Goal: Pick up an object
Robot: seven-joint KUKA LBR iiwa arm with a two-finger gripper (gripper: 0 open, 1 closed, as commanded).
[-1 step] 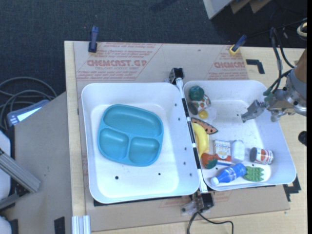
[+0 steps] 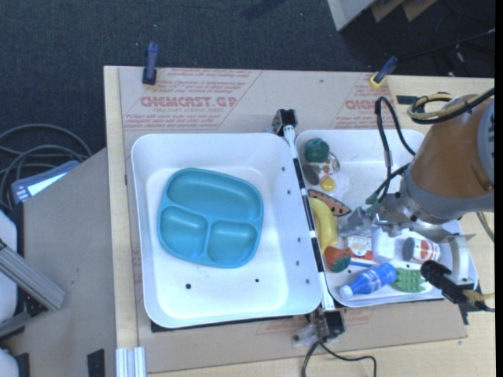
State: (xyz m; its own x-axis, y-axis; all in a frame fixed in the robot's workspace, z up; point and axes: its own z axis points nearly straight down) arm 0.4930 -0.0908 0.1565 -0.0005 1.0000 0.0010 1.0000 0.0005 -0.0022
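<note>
1. We see our gripper [image 2: 363,220] down low in the right bin [image 2: 393,144], near the middle of it, just above the pile of toys.
2. We cannot tell if the gripper is apart or together. The metal parts are small and blurry, and the big arm [image 2: 448,171] covers much of that spot.
3. We see nothing held in it. So we think the pick is not done yet. The grab and the lift are left to do.
4. Right by the gripper lie a yellow banana [image 2: 322,220] along the bin's left wall and a red and green toy [image 2: 336,258] just below it.
5. A blue bottle [image 2: 371,280] lies near the bin's front edge, with a green thing [image 2: 410,281] beside it.
6. A small white bottle [image 2: 420,250] lies toward the right wall.
7. A green and white toy [image 2: 318,154] sits near the back left corner of that bin.
8. The left bin [image 2: 149,210] holds a blue plate [image 2: 211,217] with three parts, in its middle.
9. Both bins sit side by side on the desk [image 2: 196,100].
</note>
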